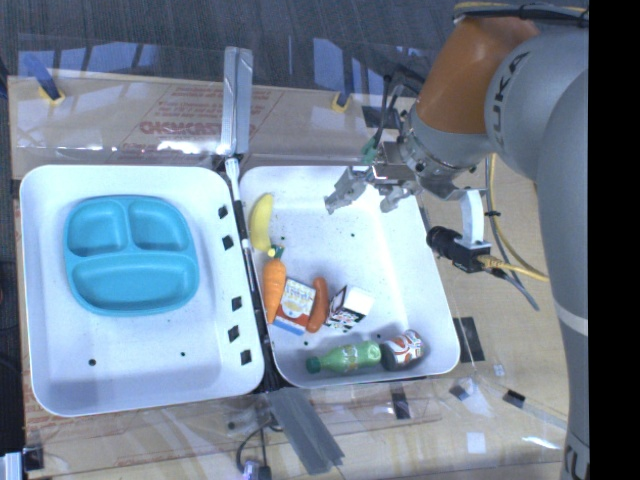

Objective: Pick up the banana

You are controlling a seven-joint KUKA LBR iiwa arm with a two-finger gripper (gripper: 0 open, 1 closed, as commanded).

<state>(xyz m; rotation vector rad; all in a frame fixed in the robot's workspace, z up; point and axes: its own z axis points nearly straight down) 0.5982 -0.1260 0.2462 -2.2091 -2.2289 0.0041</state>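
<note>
At the right bin's (425,258) nine o'clock edge lies the banana (261,221), with a carrot (274,286) just below it at six. The gripper (365,197) hangs at the bin's twelve o'clock, fingers spread, nothing between them. "KUKA" on the arm (520,78) seems partly legible.

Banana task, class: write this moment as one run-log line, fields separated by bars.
hand: open, above right bin's far end, holding nothing | banana: lying by right bin's left wall, apart from hand | status: not picked up
</note>
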